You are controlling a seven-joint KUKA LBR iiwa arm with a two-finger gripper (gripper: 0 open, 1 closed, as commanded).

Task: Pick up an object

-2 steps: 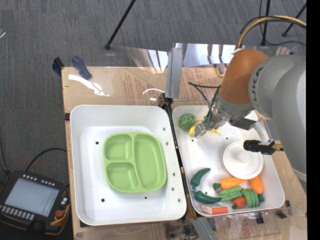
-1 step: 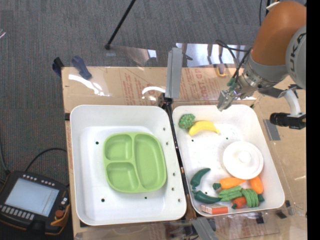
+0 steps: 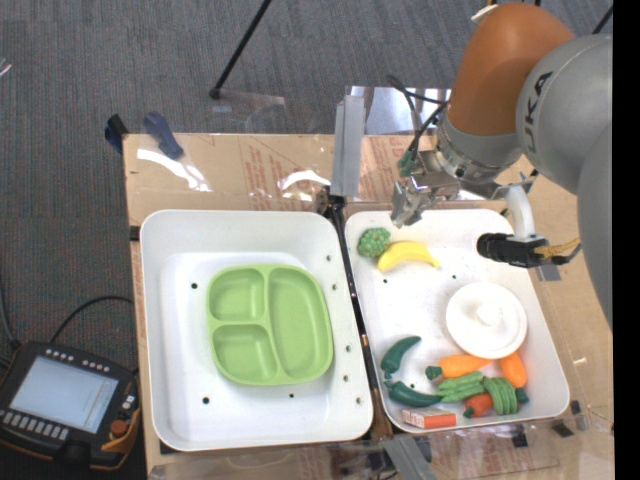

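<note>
Lower left of frame: teach pendant [image 3: 62, 396] on the floor. Left bin [image 3: 160, 298] holds a green divided plate [image 3: 269, 324], lying flat. Right bin [image 3: 545, 338]: broccoli [image 3: 374, 242] and banana [image 3: 407, 256] touching near its upper left corner, white round lid [image 3: 486, 319] mid-bin, green pepper [image 3: 399, 352] lower left, pile of carrots and green beans [image 3: 483, 383] along the lower edge. Arm enters from upper right, orange band [image 3: 503, 43] above the wrist, wrist pitched down and left. Gripper [image 3: 407, 205] hovers over the bin's upper left corner, just above the banana; nothing visible between the fingers, gap state unclear.
</note>
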